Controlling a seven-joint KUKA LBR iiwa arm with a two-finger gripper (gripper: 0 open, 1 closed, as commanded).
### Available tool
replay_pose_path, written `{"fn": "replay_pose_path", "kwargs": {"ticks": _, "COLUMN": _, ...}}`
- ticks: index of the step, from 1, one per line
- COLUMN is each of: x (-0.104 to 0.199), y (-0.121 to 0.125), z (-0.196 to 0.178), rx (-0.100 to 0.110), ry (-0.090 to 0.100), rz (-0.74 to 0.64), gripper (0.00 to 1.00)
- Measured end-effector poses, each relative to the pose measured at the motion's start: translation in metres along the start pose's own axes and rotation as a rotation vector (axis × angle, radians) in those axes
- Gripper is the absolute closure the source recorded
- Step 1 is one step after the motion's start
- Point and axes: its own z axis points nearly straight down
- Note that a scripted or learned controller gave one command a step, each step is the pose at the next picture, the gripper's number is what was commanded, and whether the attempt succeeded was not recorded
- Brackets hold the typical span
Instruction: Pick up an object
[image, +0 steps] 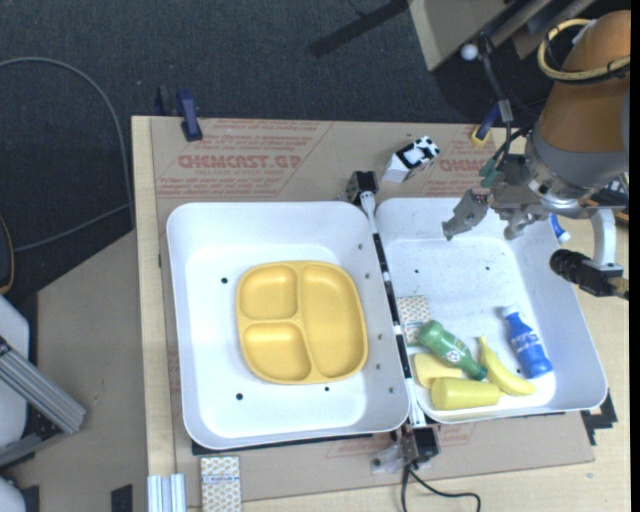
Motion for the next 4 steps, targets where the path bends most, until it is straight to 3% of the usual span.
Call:
{"fn": "replay_pose_path", "kwargs": {"ticks": 2, "x": -0.103, "y": -0.063, "z": 0.100, "rx": 0.001, "ry": 0.000, "rz": 0.002, "gripper": 0.00}}
{"fn": "replay_pose_path", "kwargs": {"ticks": 3, "x": -0.098, "y": -0.102, "z": 0.164, "rx": 0.000, "ry": 0.000, "rz": 0.001, "gripper": 0.00}}
{"fn": "replay_pose_path", "kwargs": {"ticks": 4, "x": -0.098, "y": -0.101, "z": 0.153, "rx": -0.004, "ry": -0.001, "rz": 0.002, "gripper": 1.00}}
